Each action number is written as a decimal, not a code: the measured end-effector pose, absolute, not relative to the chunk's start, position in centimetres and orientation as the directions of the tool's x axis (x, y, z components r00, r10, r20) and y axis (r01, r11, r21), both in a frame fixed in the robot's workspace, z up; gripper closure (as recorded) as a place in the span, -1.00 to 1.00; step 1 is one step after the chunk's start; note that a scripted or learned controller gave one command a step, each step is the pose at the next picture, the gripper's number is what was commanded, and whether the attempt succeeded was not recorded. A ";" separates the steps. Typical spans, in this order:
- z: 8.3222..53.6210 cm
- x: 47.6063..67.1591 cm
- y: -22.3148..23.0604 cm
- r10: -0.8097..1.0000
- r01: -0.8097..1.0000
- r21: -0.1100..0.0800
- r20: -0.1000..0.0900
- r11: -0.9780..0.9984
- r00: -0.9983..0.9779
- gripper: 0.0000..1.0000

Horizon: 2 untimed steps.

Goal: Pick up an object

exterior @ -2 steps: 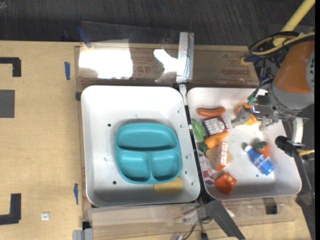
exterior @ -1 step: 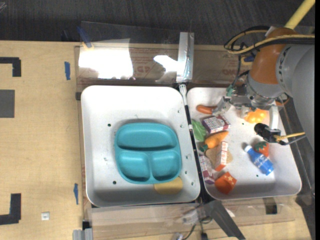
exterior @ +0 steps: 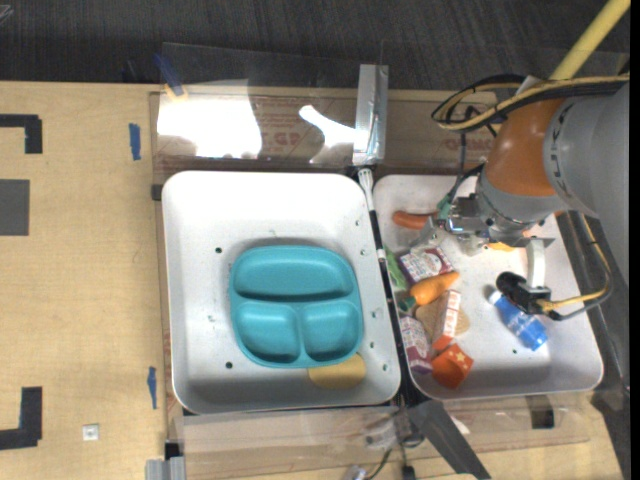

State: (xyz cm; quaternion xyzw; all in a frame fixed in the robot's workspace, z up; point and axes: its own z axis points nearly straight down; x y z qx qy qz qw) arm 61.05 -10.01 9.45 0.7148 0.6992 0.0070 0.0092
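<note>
Teal tray (exterior: pixel 295 303) in left bin (exterior: pixel 190 268), clutter beneath claw (exterior: pixel 452 218) in right bin (exterior: pixel 575 358)

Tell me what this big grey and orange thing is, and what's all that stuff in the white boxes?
That is a robot arm, seen by a camera above the bench. It reaches in from the right, and its gripper hangs over the right bin. In that bin lie small toys and packets: a carrot, a purple packet, a red block and a blue bottle. The left bin has a teal divided plate with a yellow piece beside it. I can't see anything held.
</note>
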 end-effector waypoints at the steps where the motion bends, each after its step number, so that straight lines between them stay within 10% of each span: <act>1: 9.4 52.7 -10.5 0.999 0.999 0.020 -0.001 0.050 -0.050 -1.00; 2: 9.3 49.0 -10.4 1.000 0.999 0.028 -0.002 0.029 -0.029 -1.00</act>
